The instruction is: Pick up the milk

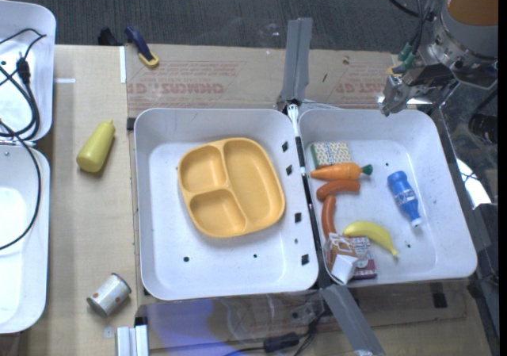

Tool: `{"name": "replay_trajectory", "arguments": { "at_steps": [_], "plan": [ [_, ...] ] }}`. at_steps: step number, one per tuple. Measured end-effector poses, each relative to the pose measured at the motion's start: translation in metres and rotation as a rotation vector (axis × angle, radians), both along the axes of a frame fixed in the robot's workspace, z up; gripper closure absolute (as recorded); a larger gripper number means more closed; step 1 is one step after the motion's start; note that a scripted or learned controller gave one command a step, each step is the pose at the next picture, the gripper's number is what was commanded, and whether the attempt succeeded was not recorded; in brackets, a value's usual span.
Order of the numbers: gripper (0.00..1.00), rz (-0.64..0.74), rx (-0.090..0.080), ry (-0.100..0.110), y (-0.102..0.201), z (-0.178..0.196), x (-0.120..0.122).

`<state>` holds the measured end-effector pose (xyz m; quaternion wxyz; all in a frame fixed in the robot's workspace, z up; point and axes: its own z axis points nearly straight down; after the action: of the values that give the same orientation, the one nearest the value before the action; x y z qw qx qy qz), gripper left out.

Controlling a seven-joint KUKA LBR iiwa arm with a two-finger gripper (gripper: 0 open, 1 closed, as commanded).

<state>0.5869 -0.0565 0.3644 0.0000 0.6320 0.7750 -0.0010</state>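
The milk carton (350,258) lies tipped at the right bin's (444,148) six o'clock corner, touching the banana (372,235) and sausage (329,216). The claw (394,99) hovers at twelve o'clock; I cannot tell its spread. It may snag neighbours

Red lettering is running along the cardboard sheet (238,77) lying behind the 2 bins, but it is showing upside down and too faint to read with any certainty. The milk carton (351,258) in the right bin (444,188) is carrying printed panels too small to make out, and the label on the blue bottle (405,197) is likewise staying illegible.
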Motion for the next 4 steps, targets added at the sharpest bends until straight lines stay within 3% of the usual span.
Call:
{"name": "replay_trajectory", "arguments": {
  "at_steps": [1, 2, 3, 4],
  "plan": [
    [1.00, 0.093, 0.000, 0.002, 0.022, -0.028, -0.053],
    [1.00, 0.108, 0.000, 0.000, 0.100, 0.005, -0.042],
    [1.00, 0.180, 0.000, 0.003, 0.171, -0.028, -0.095],
    [1.00, 0.217, -0.001, 0.003, 0.236, -0.068, -0.109]
  ]
}}
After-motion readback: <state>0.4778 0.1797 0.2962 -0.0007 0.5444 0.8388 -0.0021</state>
